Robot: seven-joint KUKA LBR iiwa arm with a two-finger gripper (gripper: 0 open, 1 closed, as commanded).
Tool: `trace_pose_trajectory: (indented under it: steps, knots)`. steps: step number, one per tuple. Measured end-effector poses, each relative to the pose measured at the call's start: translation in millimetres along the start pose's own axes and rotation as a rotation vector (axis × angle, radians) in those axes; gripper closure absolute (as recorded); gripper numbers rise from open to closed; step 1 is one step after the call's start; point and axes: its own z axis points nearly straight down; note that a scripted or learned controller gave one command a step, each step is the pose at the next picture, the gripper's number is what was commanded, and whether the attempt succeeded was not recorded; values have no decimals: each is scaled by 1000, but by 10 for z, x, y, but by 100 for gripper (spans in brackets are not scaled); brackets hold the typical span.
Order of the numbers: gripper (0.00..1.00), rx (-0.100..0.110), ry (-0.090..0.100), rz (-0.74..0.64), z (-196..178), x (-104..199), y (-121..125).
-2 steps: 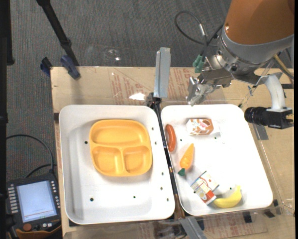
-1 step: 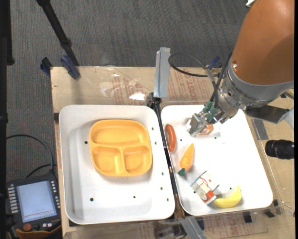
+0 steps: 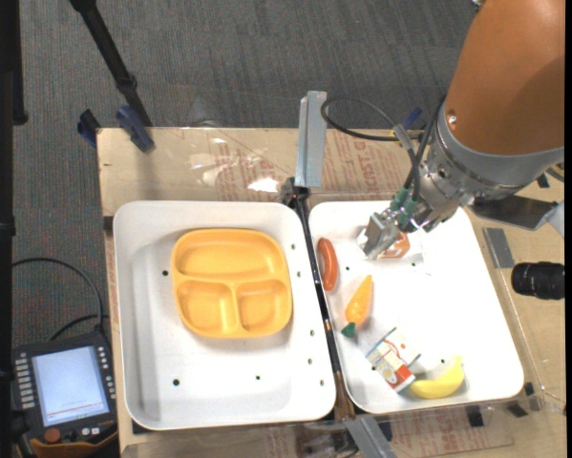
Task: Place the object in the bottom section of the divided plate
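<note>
The claw, state unclear, touches a small white-orange carton; sausage and carrot lie at eight o'clock.

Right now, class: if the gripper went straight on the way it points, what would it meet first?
The gripper points down into the right bin, right over a small orange-and-white carton, so likely that carton first. Height above it is unclear from this slant.

Yellow plate; red sausage; orange carrot; yellow banana; white bins.
</note>
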Motion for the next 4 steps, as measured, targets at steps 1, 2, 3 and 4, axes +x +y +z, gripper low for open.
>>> trace_pose_trajectory:
  steps: [1, 2, 3, 4]
  knots:
    - [100, -2, 0, 599, 84, 338, 144]
    - [100, -3, 0, 438, 547, -78, -59]
    - [100, -5, 0, 953, 81, 528, 427]
    - [100, -6, 2, 1742, 77, 990, 482]
